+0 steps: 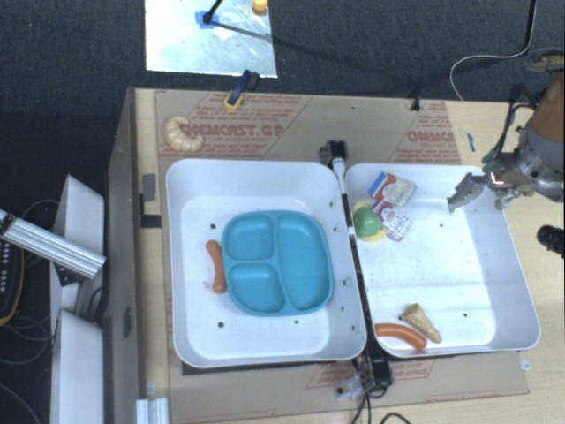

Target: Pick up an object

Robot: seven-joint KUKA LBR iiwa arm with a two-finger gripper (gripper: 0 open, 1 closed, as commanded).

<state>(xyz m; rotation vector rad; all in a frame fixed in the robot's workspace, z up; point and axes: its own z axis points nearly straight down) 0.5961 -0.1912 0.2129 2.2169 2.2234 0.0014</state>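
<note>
A: Where does the gripper [459,194] sit at this moment?

B: At the far right edge of the right bin [494,272], low over the rim; the grey arm [538,162] comes in from the right. I can make out 1 pale finger pointing into the bin, yet whether the jaws stand wide or narrow I cannot tell; nothing is seen between them.

A: And the things it might pick?

B: All in the right bin, well apart from the gripper. A green and yellow toy fruit [367,223] lies against the left wall, touching a crinkled snack packet [391,206] with red and blue print; near the front wall lie an orange sausage [399,335] and, just beside it, a tan wedge [423,322], perhaps bread.

A: Why scattered so?

B: My guess is that they are loose toys left wherever they fell, which suits random grasp tries.

A: The left bin [190,237]?

B: It holds a blue tray [276,262] with 3 compartments, and a second sausage [215,265] just beside its left edge.

A: Any writing?

B: The cardboard [291,126] under the bins carries red print; "CHEMCAST GP" seems to read on it, though faintly; the packet's print is too small to read.
</note>
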